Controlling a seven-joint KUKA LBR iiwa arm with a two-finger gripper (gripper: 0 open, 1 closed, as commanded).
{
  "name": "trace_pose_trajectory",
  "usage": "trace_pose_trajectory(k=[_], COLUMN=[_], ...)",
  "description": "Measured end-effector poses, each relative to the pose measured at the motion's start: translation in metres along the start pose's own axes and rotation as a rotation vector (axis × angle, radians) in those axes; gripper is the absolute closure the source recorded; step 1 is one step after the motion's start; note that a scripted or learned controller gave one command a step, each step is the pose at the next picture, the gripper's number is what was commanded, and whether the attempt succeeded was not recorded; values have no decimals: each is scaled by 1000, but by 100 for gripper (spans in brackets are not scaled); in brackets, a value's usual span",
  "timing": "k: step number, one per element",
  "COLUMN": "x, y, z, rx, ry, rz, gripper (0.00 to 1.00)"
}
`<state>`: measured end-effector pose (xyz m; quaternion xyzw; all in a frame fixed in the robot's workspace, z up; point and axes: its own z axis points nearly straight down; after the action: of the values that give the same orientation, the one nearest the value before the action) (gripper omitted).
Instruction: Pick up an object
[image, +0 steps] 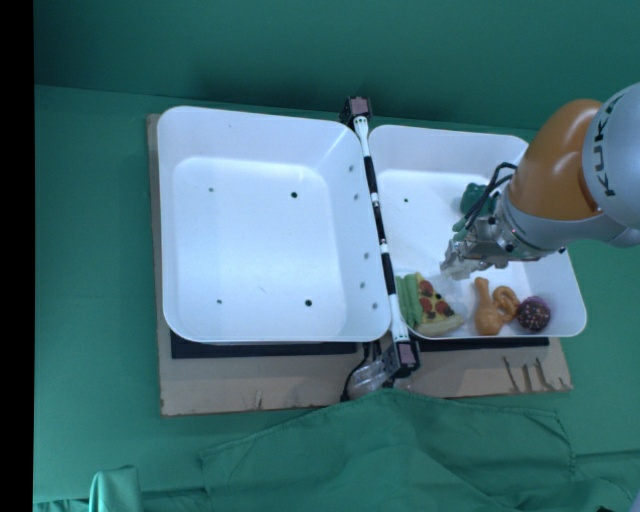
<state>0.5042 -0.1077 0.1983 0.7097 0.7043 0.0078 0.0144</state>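
The right bin (425, 190) holds a pizza slice with a green edge (428, 304) near its front left corner. An orange chicken drumstick (488, 310) and a pretzel (507, 299) lie to its right, with a dark red berry-like piece (533, 314) at the front right. A dark green object (474, 197) peeks out behind the wrist. My gripper (458, 264) hangs over the middle of the right bin, just above and right of the pizza slice. I see nothing between its fingertips.
The left bin (260, 220) lies beside the right one, with a black-and-white divider bar (378, 220) between them. Both rest on a cardboard sheet (250, 395) over green cloth. A fold of green fabric (400, 450) lies in front.
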Motion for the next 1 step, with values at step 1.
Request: trace_pose_trajectory(k=[1], x=[-30], y=[62], z=[16], rx=[18], ry=[7], rz=[-6], gripper=[100])
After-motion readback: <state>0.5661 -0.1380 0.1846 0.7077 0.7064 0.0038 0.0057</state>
